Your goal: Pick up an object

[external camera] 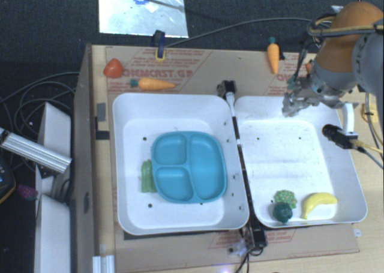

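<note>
Left bin [129,146] holds a blue divided plate [189,167] and a green piece [146,177]. Right bin [342,164] holds a banana [317,203], a light green item [285,197] and a dark green item [282,212] near its front. The arm's gripper [292,107] hangs over the right bin's far edge; its opening cannot be told.

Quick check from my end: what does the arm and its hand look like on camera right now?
The arm is grey, rounded and bulky, with an orange band bulging over the wrist joint. Dark cables loop beside that band and run down toward the hand, which is small, metallic grey and blurred. I can't read any markings on it.
</note>
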